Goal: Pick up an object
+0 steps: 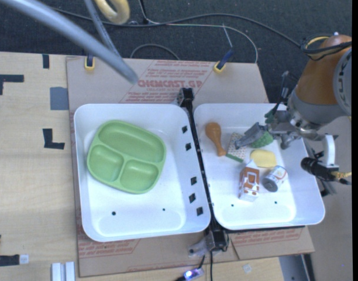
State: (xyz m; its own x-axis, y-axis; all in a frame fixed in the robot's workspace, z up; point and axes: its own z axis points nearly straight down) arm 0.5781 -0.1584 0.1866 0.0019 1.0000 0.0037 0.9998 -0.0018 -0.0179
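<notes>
Here, claw (pixel 247 138) above right bin (pixel 302 215), near green item (pixel 262 138).

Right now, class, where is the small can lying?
In the camera view, the small can lies in the right bin, near its right wall, just right of the carton and below the yellow piece.

cardboard sheet (pixel 167 78), far edge behind the bins: red print, reads roughly "CHEMCAST GP"; last letters unsure, smaller red lines around it too blurred to read
cardboard sheet, near edge under the bins: more red print, illegible
small carton (pixel 249 182), right bin (pixel 307 215): orange and white printed face, text too small to read
small can (pixel 275 178), right bin beside carton: label unreadable
</notes>
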